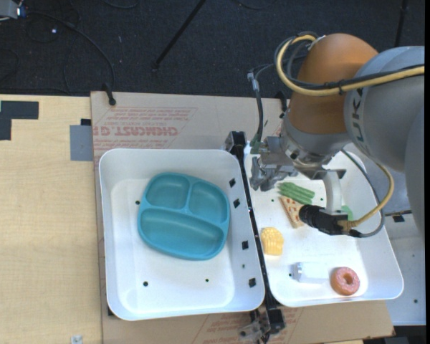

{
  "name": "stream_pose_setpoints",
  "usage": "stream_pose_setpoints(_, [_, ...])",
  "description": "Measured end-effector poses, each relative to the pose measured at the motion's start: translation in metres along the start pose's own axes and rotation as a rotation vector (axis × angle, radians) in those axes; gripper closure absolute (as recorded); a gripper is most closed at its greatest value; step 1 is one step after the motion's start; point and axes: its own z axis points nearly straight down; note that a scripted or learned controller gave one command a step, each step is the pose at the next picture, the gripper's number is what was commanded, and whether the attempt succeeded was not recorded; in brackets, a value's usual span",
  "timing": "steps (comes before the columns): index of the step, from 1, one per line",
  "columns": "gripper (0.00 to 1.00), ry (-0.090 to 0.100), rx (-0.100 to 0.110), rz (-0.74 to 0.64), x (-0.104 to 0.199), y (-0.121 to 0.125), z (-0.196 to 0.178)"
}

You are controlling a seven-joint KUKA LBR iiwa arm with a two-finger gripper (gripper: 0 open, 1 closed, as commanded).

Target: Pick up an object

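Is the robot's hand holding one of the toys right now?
It cannot be told. The gripper sits low in the right bin, near the green toy, but its fingertips are hidden and no toy shows between them.

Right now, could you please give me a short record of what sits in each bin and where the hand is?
left bin: teal divided plate
right bin: yellow corn cob, pink donut, green beans, waffle-like piece, small white item
hand: over the right bin's upper left, near the divider
held: nothing visible
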Motion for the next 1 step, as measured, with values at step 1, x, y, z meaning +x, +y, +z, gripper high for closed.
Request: stream_pose_setpoints(1, [1.00,-0.001,0.001,0.000,0.0606,0.0161,0.0060])
